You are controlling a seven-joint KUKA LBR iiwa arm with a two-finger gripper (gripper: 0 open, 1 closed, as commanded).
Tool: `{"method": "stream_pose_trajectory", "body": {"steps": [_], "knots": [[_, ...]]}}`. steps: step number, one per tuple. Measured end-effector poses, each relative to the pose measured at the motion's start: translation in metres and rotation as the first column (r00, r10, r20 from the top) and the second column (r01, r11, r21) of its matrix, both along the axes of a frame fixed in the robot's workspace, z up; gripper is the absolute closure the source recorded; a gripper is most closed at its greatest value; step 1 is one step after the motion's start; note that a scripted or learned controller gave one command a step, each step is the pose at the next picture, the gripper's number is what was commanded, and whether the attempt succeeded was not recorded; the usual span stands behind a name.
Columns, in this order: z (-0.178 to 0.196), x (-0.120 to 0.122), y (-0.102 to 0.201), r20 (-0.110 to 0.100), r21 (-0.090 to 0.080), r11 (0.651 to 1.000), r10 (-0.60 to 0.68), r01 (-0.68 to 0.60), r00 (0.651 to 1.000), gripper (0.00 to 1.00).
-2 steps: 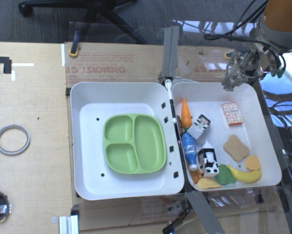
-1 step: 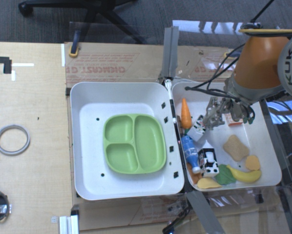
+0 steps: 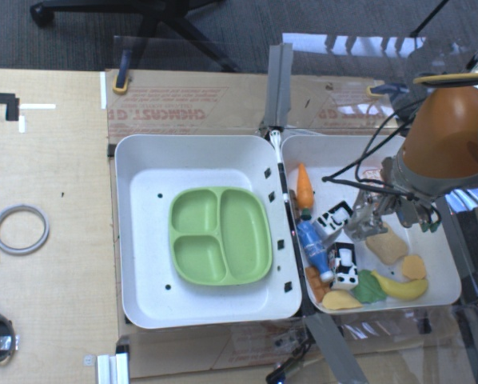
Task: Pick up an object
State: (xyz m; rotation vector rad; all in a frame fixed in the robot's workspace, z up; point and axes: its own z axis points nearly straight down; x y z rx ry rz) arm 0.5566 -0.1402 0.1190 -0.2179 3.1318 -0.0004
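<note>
**A:** Which object is the likely target?

**B:** Best guess is the black-and-white cow-patterned block [image 3: 332,217] in the right white bin [image 3: 443,290]. It lies just on the divider side of the two-finger gripper [image 3: 364,222], touching or nearly touching it. Can't tell which.

**A:** Axis?

**B:** Its long axis runs at a slant, from the gripper toward the orange carrot-shaped toy [image 3: 304,186], which sits beyond the block against the divider wall. So the move turns on a short shift toward the divider, with the jaws set across that slant.

**A:** Gripper state?

**B:** Can't tell. The metal tip is a blur of grey from this angle. Nothing visibly between the fingers, so I wouldn't call it a hold.

**A:** What else crowds the block?

**B:** A blue plastic bottle [image 3: 312,247] lies just below the block, along the divider. A second cow-patterned block [image 3: 345,265] sits past the bottle's lower end. A tan bread-shaped piece [image 3: 388,248] is just on the gripper's other side, away from the divider. A yellow banana [image 3: 400,287] and a green leafy toy [image 3: 369,286] lie along the bin's near wall, well apart from the block.

**A:** Left bin?

**B:** It holds a green three-compartment plate [image 3: 221,236], on the far side of the divider from the block. Not relevant to this reach.

**A:** Risk?

**B:** My judgement: closing off-axis nudges the block into the bottle instead of pinching it.
</note>
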Motion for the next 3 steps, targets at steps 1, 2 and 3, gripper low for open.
{"method": "stream_pose_trajectory", "body": {"steps": [1, 2, 3], "knots": [[-0.028, -0.055, -0.028, -0.001, 0.001, 0.961, 0.278, -0.278, 0.961, 1.00], [-0.027, -0.055, -0.028, -0.001, 0.001, 0.960, 0.279, -0.279, 0.960, 0.00], [-0.027, -0.001, -0.004, 0.002, 0.000, 0.960, 0.280, -0.280, 0.960, 0.00]]}}
